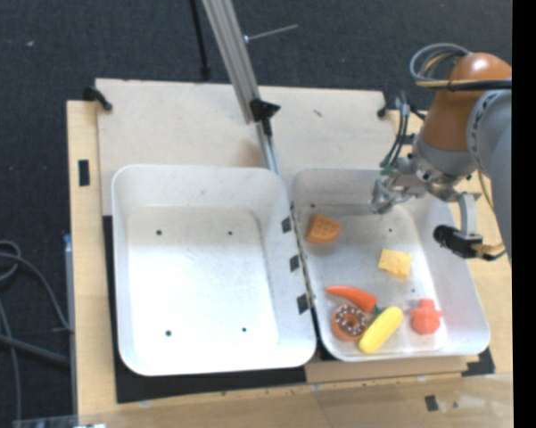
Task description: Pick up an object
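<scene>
1. Six toy items lie in the right bin [455,306], right of the frame's centre; any of them would serve as the object to pick. The left bin [205,266] sits alongside, touching it.
2. Stock, upper part of that bin: an orange-brown waffle piece [322,230] near the left wall; a yellow cheese wedge [395,263] toward the middle.
3. Stock, lower part: a carrot [351,296], a chocolate donut [346,320], a yellow corn cob [381,328] and a red tomato [424,318]. The carrot, donut and corn lie touching or overlapping.
4. The gripper [388,194] hangs at the bin's upper edge, right of the waffle and above the cheese. You cannot tell whether it is apart or closed, and nothing can be made out in it.
5. Risk: a descent from here likely meets bare floor or the upper wall, since no item lies directly beneath.
6. Risk: in the lower cluster you could catch two items, or nudge the corn off the donut.
7. Surroundings: a slanted aluminium post [236,56] stands behind the bins, well apart from the gripper; a black cable fitting [455,239] juts over the bin's right rim, close to the arm's path.
</scene>
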Motion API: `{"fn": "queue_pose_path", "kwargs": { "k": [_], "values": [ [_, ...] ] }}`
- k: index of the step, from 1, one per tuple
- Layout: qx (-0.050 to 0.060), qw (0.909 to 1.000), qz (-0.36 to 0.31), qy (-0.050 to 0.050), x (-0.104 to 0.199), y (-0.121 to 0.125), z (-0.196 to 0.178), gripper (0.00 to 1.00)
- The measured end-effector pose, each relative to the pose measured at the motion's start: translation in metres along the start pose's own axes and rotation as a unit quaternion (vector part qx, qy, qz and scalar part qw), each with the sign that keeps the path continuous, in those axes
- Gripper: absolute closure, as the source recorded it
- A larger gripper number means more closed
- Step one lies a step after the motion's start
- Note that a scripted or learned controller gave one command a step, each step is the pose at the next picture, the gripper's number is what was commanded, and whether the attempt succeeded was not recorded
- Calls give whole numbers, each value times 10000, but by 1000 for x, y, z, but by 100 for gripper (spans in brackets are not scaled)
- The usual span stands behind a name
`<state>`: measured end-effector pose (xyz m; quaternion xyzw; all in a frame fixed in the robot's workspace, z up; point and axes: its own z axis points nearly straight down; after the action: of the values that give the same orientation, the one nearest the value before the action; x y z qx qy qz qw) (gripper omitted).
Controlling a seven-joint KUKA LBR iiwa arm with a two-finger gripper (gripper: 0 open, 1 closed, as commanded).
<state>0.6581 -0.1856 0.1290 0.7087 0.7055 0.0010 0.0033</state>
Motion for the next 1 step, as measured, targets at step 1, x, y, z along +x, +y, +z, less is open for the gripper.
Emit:
{"fn": "queue_pose_path", "kwargs": {
  "k": [1],
  "values": [
    [-10,10000,-11,8,-7,2,-55,100]
  ]
}}
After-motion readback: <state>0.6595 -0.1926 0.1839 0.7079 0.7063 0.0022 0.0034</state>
